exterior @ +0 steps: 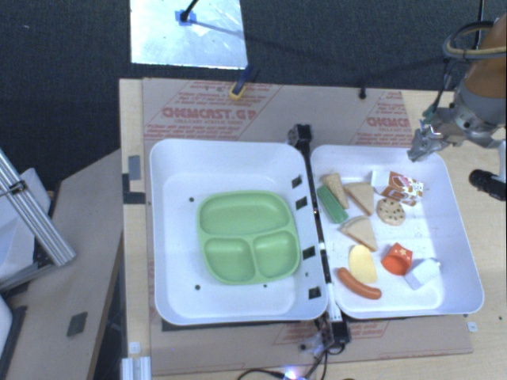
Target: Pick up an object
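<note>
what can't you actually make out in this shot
- Gripper, camera view: small and blurred above the right white bin's top edge; whether the jaws are open or shut cannot be told.
- Grey arm with orange band: cut off by the frame's right edge.
- Red-and-white printed packet: print too small to read.
- Small white block: too small to identify.

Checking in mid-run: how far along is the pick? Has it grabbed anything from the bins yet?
Nothing looks picked yet. The gripper hangs above the far right corner of the right bin, with nothing seen in it. The toy food all lies in that bin: cookie, hot dog, green piece, red piece. The green tray sits in the left bin. Left: descend, grasp, lift.
</note>
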`<state>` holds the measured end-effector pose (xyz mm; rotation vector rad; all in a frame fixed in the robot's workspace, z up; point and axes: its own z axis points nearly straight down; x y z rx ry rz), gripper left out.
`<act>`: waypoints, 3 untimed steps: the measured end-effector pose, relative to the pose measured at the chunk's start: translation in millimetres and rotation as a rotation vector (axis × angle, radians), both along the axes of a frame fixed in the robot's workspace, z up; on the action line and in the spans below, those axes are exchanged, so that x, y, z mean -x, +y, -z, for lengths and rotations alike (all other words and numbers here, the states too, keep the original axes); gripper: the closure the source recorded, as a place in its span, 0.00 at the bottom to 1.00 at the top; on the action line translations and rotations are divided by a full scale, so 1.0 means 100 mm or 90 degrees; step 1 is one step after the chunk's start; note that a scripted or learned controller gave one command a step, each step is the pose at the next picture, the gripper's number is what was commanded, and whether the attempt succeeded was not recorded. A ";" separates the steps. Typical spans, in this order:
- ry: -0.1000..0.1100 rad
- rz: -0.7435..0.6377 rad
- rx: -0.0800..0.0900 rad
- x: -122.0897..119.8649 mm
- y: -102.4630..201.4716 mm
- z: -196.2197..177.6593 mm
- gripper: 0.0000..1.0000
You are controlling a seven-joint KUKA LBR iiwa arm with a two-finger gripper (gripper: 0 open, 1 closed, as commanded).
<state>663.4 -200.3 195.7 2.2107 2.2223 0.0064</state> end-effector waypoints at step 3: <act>0.006 -0.001 -0.002 0.87 0.78 -0.40 1.00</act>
